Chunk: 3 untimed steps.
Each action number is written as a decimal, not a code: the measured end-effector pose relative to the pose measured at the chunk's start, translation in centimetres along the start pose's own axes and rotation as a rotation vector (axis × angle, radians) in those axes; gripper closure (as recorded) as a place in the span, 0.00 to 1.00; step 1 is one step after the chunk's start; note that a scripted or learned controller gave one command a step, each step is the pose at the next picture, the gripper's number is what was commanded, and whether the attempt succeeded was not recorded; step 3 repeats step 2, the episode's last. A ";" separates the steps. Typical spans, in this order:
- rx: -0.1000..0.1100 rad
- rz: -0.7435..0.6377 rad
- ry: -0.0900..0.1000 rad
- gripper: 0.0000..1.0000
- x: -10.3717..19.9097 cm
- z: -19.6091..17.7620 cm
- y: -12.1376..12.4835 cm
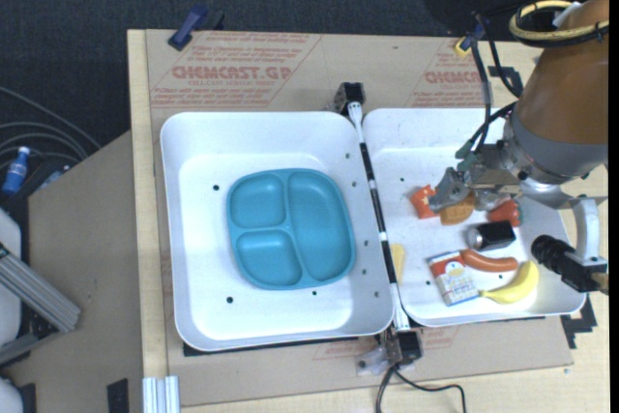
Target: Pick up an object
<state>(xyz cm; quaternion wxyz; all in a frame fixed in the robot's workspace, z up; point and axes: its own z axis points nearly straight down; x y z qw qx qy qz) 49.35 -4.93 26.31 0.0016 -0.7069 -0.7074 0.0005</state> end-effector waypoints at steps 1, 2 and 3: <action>0.000 0.001 0.000 1.00 1.8 -0.1 -1.5; -0.004 0.001 -0.002 1.00 -0.7 0.4 1.1; -0.004 0.001 -0.002 1.00 -0.7 0.4 1.1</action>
